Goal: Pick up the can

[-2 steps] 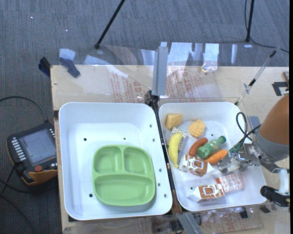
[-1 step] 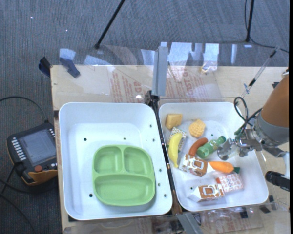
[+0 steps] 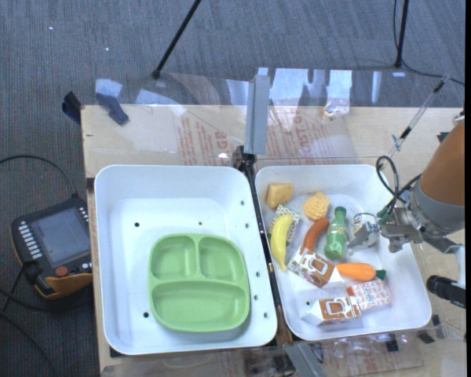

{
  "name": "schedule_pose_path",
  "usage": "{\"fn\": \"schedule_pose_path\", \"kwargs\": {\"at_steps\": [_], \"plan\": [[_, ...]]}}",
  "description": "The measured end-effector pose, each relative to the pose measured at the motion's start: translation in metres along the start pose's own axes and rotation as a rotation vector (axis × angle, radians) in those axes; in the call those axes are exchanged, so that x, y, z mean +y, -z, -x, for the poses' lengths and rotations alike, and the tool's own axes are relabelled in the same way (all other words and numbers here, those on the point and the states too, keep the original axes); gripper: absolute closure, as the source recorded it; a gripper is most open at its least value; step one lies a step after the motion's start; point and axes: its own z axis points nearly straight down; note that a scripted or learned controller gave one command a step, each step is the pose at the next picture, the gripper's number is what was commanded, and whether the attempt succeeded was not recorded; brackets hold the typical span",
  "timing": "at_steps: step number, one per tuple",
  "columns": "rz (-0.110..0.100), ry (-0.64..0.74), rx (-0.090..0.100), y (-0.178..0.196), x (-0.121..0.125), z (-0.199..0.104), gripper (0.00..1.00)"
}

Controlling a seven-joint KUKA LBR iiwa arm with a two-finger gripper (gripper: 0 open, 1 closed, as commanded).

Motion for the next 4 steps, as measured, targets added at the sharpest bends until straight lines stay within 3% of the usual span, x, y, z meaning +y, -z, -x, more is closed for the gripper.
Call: {"fn": "schedule_pose_path", "kwargs": {"at_steps": [1,2,3,4], "plan": [[-0.001,-0.05,-0.001,-0.009,0.033,0.015,0.0],[-0.003,-0.093,0.005,-0.071,0.056,0.01,0.0],[0.0,-0.089,0.005,-0.069,0.02,0.013,0.0],[-0.001,-0.184,-0.001,-0.069,0.09,0.002,0.0]]}}
